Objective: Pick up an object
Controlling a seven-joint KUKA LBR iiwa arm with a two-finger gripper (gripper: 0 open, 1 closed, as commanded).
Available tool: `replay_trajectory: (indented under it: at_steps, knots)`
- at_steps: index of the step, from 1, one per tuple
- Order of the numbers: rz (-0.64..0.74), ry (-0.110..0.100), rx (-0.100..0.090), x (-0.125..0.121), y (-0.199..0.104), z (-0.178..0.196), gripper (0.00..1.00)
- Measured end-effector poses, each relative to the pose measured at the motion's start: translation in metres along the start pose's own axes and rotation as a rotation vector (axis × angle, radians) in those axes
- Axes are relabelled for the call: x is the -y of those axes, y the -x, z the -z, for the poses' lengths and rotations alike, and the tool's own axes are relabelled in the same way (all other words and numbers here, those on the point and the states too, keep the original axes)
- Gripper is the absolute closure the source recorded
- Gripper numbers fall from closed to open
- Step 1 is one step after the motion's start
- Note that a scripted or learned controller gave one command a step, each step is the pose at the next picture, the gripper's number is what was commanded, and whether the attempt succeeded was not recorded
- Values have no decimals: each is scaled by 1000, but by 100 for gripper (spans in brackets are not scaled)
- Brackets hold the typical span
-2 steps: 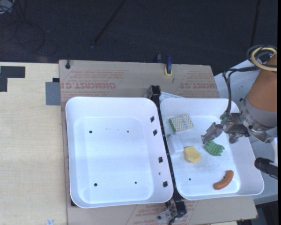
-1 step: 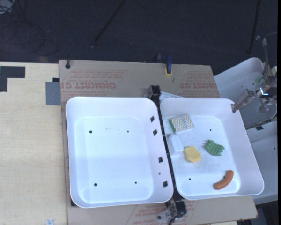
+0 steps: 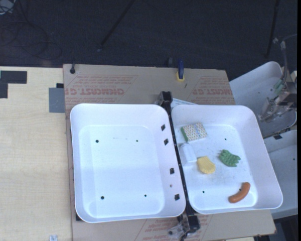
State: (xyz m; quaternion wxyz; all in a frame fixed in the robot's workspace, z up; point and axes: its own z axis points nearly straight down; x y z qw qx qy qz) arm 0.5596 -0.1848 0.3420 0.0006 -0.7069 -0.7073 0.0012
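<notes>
The right bin point(image 3: 269, 170) holds several small objects. A flat block with a green and orange dotted pattern point(image 3: 194, 131) lies near its back left corner. Just in front of it, against the left wall, is a small pale whitish piece point(image 3: 188, 153). A yellow lump point(image 3: 206, 165) sits near the middle, with a green leafy toy point(image 3: 230, 158) to its right. An orange sausage-shaped toy point(image 3: 239, 193) lies by the front right corner. All of them rest apart from one another on the bin floor.
The left bin point(image 3: 73, 149) stands beside the right one, joined by a black divider with clips point(image 3: 170, 154). Both sit on a brown board point(image 3: 120, 87). A grey plate with metal parts and cables point(image 3: 278, 104) is at the far right.
</notes>
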Motion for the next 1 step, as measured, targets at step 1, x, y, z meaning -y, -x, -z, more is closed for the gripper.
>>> replay_trajectory:
  at_steps: [1]
  knots:
    - [4, 6, 1, -14, 13, 55, 100]
